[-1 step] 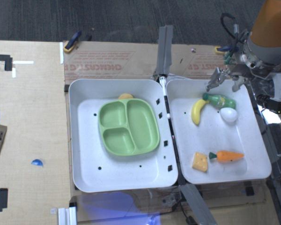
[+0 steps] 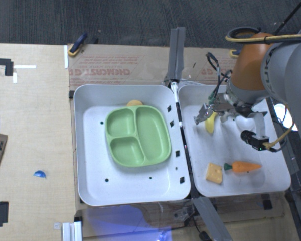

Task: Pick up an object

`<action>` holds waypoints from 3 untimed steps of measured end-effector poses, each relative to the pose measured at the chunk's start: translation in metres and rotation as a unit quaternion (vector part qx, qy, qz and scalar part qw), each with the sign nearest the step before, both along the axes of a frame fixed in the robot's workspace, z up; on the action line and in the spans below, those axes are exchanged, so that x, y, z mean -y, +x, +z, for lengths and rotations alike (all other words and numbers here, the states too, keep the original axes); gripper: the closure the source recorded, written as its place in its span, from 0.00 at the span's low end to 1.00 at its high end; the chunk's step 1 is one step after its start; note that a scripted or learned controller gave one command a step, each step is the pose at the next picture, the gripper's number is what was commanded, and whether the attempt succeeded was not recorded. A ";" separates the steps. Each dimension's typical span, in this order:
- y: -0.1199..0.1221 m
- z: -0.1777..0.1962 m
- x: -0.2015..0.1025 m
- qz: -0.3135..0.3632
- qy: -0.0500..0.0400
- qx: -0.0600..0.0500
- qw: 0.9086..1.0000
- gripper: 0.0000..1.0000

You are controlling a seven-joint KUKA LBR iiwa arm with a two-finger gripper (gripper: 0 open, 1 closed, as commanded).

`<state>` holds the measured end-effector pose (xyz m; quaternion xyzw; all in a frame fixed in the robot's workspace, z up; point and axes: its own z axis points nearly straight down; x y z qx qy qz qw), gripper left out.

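In the right bin [image 2: 273, 185], my gripper [image 2: 206, 115] hangs low near the back left corner. A small yellow banana-like piece [image 2: 209, 126] lies directly under its tip, with its upper end hidden by the gripper. An orange carrot with a green top [image 2: 243, 167] lies toward the front of the same bin. A yellow cheese wedge [image 2: 214, 173] sits just left of the carrot. The left bin [image 2: 90, 179] holds a green divided plate [image 2: 138, 135]. A small orange-yellow object [image 2: 134, 103] peeks out behind the plate's far edge.
The grey and orange arm [image 2: 256, 67] reaches in over the right bin's back right, trailing cables [image 2: 215, 72]. A black sensor on a cable [image 2: 253, 139] hangs over the bin's middle. A grey divider post [image 2: 176, 54] stands between the bins at the back.
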<state>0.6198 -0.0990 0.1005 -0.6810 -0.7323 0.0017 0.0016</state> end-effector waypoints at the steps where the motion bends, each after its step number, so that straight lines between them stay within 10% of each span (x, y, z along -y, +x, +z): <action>1: 0.000 0.008 0.002 -0.003 0.000 0.000 1.000 1.00; 3: 0.039 0.089 -0.012 -0.118 -0.001 0.001 0.993 1.00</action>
